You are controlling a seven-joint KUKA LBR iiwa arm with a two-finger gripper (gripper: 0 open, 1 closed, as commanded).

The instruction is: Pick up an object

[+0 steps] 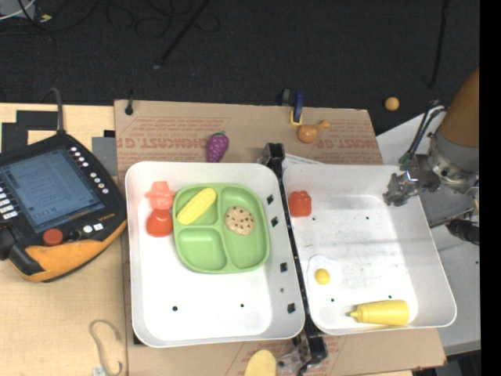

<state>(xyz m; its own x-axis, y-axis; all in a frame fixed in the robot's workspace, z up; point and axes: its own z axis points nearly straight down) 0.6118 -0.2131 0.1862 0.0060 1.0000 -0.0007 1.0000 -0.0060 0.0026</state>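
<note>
In the right bin (407, 233) lie a small red block (300, 204) at the far left, a fried-egg toy (322, 274) near the front left, and a yellow mustard bottle (381, 312) on its side along the front edge. My gripper (399, 186) hangs over the right bin's far right corner, well away from all three; nothing shows between its fingers. The left bin (156, 304) holds a green divided plate (205, 251) carrying a yellow corn cob (195, 205) and a cookie (239, 220), with a red-orange toy figure (160, 209) beside the plate.
Behind the bins on the cardboard lie a purple grape bunch (217, 146) and an orange pear-shaped toy (311, 131). A teach pendant (55, 202) sits on the bench at the left. A yellow object (261, 363) lies in front of the bins.
</note>
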